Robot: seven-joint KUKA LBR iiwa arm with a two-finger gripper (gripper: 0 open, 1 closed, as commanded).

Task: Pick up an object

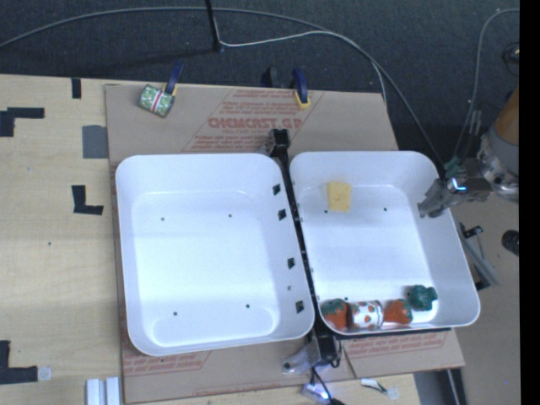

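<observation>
- In the camera view, the gripper (439,194) is at the right rim of the right bin (439,264). It hangs just over that edge.
- I cannot tell how wide it is set, because it looks small and blurry here. Nothing can be seen in its hold.
- The grey arm (504,154) comes in from the right side behind the gripper.
- A yellow block (338,197) lies on the floor of the right bin. It is to the left of the gripper, well apart from it, up near the far wall.
- A row of small toys lies along the near wall of the right bin, below the gripper and far from it.
- In that row sit a red and green toy (337,313), a white spotted toy (366,315), an orange toy (397,313) and a dark green toy (421,295). They touch one another or sit just beside one another.
- The left bin (202,251) sits beside the right bin, still farther left of the gripper. Black clips (283,213) run down the line where the two bins meet.
- Both bins rest on a brown cardboard sheet (245,121) with red letters on it.
- The sheet lies on a light wooden bench (42,226) with bits of black tape on it.
- A small green and red thing (156,100) sits on the far left corner of the sheet.
- Behind the bench the floor (354,7) is dark, and thin cables (253,32) lie across it.
</observation>
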